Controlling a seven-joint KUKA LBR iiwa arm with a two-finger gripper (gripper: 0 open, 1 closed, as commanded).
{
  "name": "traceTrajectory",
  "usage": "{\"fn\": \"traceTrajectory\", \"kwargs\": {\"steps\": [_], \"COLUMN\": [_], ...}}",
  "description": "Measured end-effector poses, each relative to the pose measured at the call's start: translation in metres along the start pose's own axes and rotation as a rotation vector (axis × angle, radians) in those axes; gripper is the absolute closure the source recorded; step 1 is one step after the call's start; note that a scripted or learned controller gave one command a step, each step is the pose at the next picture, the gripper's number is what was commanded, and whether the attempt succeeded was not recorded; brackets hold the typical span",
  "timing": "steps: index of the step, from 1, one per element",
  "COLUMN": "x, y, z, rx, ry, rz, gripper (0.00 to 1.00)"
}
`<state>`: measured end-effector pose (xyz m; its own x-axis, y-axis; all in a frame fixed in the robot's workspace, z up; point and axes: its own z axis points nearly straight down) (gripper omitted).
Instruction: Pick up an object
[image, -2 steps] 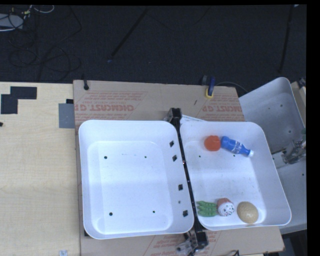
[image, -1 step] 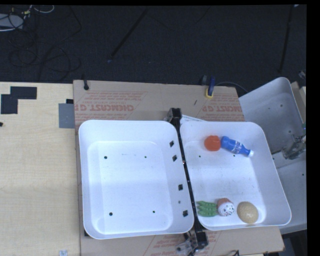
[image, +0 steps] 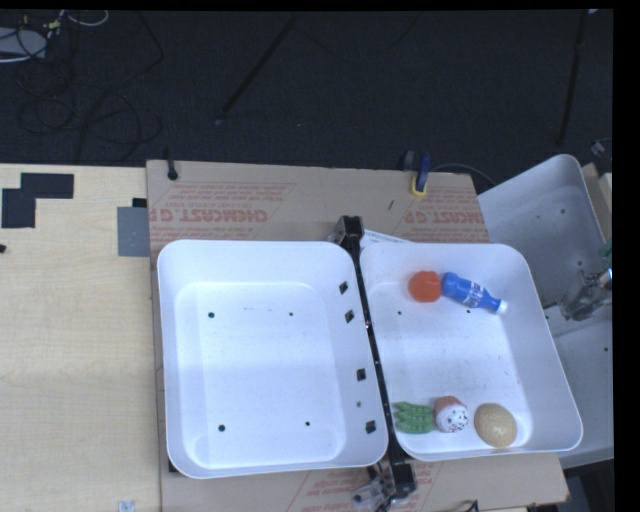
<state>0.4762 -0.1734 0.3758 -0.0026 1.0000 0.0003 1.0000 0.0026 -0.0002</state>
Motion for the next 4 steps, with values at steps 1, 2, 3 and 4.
{"fn": "traceTrajectory", "kwargs": {"steps": [1, 2, 3, 4], "x": [-0.008, -0.006, -0.003, -0.007], "y": [0.0, 0.0, 0.0, 0.0], "z": [0.017, -0.01, 0.002, 0.003], "rx": [0.002, -0.001, 0.002, 0.003], "ry": [0.0, -0.001, 0.0, 0.0], "rz": [0.003, 0.001, 0.002, 0.003], "gripper": [1.0, 1.0, 1.0, 1.0]}}
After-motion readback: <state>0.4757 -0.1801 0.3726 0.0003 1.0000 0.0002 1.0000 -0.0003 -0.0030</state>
